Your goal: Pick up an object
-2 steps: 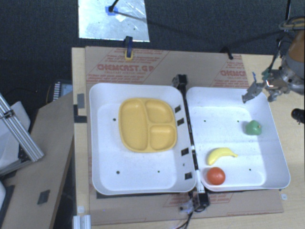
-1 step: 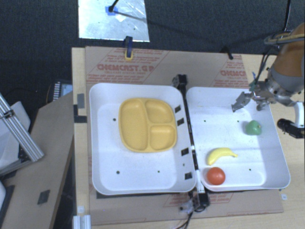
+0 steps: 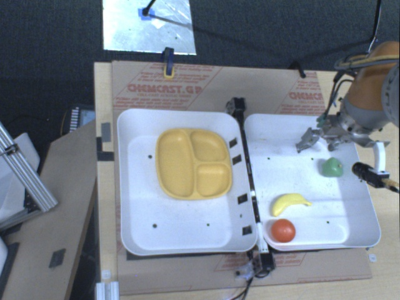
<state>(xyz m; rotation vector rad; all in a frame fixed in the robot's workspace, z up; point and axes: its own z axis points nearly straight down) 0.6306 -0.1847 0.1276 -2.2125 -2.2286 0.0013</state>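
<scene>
Camera view: gripper [image 3: 310,140] over right bin [image 3: 275,130], fingers spread, holding nothing; apple [image 3: 332,167] near; banana [image 3: 290,202] beside tomato [image 3: 284,230].

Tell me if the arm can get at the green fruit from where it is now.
Probably yes. The green fruit lies bare on the right bin's floor, just below the end effector, with nothing over it. The banana and tomato lie well apart, nearer the front.
</scene>
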